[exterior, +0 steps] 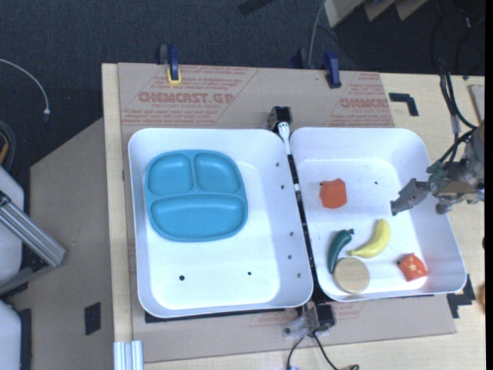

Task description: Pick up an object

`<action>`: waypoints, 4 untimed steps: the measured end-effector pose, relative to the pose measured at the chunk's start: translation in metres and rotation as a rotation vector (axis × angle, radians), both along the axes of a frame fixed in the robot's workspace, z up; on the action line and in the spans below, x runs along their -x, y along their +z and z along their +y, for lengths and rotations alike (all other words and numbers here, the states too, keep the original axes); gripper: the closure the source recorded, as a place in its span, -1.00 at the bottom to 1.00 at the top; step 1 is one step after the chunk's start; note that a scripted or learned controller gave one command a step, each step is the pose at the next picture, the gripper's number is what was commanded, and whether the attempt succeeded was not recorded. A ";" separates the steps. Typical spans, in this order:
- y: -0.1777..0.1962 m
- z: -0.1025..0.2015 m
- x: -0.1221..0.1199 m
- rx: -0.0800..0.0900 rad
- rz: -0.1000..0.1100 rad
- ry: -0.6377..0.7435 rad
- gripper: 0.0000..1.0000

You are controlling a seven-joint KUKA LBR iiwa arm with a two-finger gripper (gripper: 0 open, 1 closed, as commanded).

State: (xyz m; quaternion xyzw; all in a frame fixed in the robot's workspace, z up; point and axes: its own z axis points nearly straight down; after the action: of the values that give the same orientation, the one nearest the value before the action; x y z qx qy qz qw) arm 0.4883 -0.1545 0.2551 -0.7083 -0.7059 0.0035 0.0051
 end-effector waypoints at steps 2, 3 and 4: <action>-0.037 0.002 0.001 0.000 -0.006 0.003 -1.00; -0.101 0.003 0.000 -0.001 -0.004 0.003 -1.00; -0.164 0.005 0.006 -0.001 -0.004 0.003 -1.00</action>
State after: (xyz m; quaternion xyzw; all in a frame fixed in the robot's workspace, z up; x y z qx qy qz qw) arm 0.4823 -0.1497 0.0910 -0.7073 -0.7069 0.0019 0.0042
